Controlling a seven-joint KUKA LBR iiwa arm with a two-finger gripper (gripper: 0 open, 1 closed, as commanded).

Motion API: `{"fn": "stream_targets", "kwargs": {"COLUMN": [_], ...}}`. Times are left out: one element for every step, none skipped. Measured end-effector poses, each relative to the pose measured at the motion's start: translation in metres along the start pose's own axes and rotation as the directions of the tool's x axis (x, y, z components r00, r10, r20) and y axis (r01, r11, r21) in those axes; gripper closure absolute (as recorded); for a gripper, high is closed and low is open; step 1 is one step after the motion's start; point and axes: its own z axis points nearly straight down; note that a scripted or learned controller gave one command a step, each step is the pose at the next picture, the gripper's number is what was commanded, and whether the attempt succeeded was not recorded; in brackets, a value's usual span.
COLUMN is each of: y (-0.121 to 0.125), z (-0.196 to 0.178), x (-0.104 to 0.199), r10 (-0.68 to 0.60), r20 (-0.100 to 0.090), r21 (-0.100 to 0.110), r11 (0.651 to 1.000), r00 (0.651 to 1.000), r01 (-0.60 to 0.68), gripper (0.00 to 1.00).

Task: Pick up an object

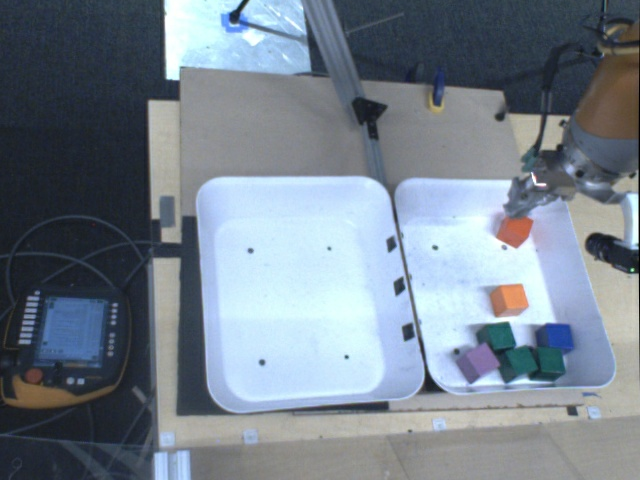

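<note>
Two-finger gripper (522,205) over right white bin (583,268), near far right corner; cannot tell grip state. Red-orange cube (515,231) just below fingertips, touching or nearly. Orange cube (509,299) mid-bin; green, blue, purple cubes (516,353) clustered at near edge.

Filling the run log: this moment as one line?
gripper over right bin | red-orange block just below gripper | grasp unclear | left bin
</note>
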Motion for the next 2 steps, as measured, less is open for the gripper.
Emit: {"fn": "stream_targets", "kwargs": {"y": [0.000,-0.003], "z": [-0.013,-0.013], "x": [0.051,0.094], "r10": [-0.001,0.000], "r20": [-0.001,0.000], "r21": [0.000,0.002], "r11": [1.000,1.000], "r00": [1.000,1.000], "r01": [0.001,0.000], "gripper": [1.00,1.00]}}
